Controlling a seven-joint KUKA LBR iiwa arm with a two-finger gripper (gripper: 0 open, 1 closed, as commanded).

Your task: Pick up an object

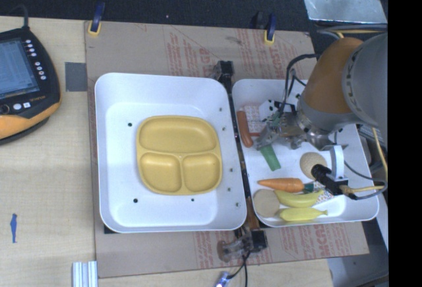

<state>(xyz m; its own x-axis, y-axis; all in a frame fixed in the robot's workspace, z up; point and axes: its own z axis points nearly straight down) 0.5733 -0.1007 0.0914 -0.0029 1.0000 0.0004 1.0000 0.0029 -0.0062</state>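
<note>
Gripper [271, 128] down inside the right bin [366, 212], at the end of the grey arm [349, 84] with its orange band, reaching in from the right. Whether clamped or apart: cannot tell, the tip lost among dark metal and cables. Nothing seen held.

Everything below placed against that gripper. Just below it, a green stick-shaped piece [270, 158], tilted, its upper end touching or nearly under the tip. Just to the left, a reddish sausage [244, 128] lying lengthwise beside the bin's left wall. Further below, an orange carrot [282, 183] lying across the bin. Below-right, a pale round item [311, 163], partly covered by a black part of the arm's fittings. Lower still, two yellow bananas [302, 198], one above the other, and beside them on the left a tan round disc [265, 201].

Well to the left, the left bin [109, 147], with a yellow three-compartment plate [179, 153] in its middle. Far left, on the wooden bench [46, 200], a control pendant [23, 84] with grey screen and orange edge.
</note>
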